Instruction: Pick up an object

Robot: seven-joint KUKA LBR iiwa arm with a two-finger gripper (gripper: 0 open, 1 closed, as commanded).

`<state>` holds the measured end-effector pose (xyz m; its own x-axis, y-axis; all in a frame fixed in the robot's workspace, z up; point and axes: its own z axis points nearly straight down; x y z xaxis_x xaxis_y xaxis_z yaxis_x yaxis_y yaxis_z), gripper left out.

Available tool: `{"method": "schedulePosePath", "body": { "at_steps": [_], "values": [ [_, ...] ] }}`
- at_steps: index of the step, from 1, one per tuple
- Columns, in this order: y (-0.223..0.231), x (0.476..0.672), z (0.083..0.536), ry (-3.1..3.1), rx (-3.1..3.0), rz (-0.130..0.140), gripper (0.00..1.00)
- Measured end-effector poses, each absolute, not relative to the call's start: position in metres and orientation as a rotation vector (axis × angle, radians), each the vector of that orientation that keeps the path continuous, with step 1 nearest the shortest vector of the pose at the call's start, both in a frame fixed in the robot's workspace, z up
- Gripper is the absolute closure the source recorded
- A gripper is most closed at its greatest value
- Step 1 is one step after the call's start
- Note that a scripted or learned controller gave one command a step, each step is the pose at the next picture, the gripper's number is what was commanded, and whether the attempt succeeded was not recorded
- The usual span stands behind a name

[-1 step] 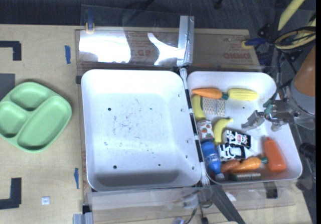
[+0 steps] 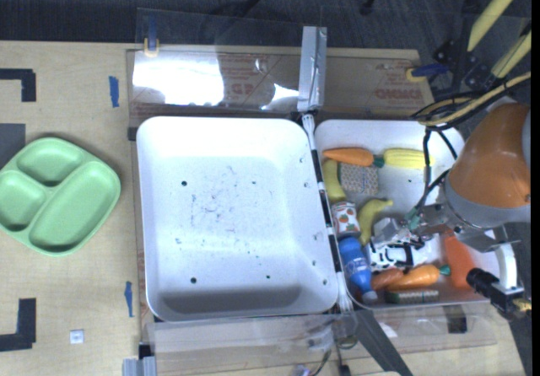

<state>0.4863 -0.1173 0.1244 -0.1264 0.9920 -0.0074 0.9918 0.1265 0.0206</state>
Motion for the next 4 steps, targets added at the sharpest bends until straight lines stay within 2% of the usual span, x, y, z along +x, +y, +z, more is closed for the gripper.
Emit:
{"method": "schedulePosePath", "body": {
  "at_steps": [1, 2, 3, 4],
  "values": [
    [-0.111, 0.549, 0.108, 2.748, 1.412, 0.012, 0.00],
    [-0.101, 0.597, 0.086, 2.764, 1.483, 0.004, 0.00],
    [-0.134, 0.571, 0.087, 2.866, 1.279, 0.002, 0.00],
    [-0.195, 0.607, 0.086, 2.499, 1.898, 0.001, 0.00]
  ]
}}
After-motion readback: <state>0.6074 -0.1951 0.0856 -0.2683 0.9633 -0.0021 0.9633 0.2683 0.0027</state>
